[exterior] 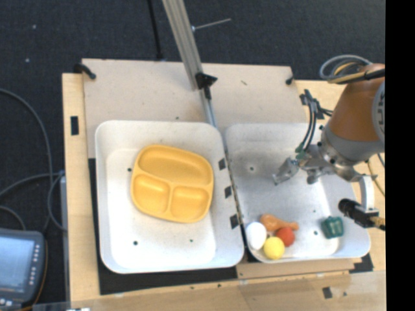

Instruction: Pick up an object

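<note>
My metal two-finger gripper (297,172) over speckled white right bin (259,148), fingers apart, nothing held, glossy green block (332,226) nearby, yellow compartment plastic tray (172,183) left.

I see two white bins side by side on the bench. The left bin (117,173) holds a yellow plate (172,183) with three parts. My gripper (297,172) hangs over the right bin (259,148), with nothing between its fingers. Near that bin's front edge lie a white egg (256,234), a yellow ball (274,247), a red ball (286,236), an orange piece (275,223) and a green block (333,226).
</note>
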{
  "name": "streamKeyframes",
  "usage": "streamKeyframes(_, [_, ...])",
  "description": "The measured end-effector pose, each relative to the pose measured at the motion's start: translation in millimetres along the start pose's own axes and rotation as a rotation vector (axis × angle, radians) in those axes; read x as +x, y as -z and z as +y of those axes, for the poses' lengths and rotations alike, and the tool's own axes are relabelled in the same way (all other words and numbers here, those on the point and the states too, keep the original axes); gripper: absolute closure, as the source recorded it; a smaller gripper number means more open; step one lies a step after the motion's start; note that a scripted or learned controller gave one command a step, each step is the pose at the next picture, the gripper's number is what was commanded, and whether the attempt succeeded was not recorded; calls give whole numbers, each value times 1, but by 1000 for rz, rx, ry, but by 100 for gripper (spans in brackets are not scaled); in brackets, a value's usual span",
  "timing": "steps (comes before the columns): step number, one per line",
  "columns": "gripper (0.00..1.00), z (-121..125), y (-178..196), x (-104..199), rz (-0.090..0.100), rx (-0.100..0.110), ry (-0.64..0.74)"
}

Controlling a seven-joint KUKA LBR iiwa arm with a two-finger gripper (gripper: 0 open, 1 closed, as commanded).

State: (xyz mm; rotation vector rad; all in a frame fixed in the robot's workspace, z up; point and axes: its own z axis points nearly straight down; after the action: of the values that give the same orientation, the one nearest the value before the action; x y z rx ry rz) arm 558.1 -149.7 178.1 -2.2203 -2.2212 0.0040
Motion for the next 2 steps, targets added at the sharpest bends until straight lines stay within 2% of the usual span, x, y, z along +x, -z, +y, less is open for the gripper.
streamKeyframes(2, [0, -3, -79, -10, 0, -1, -3])
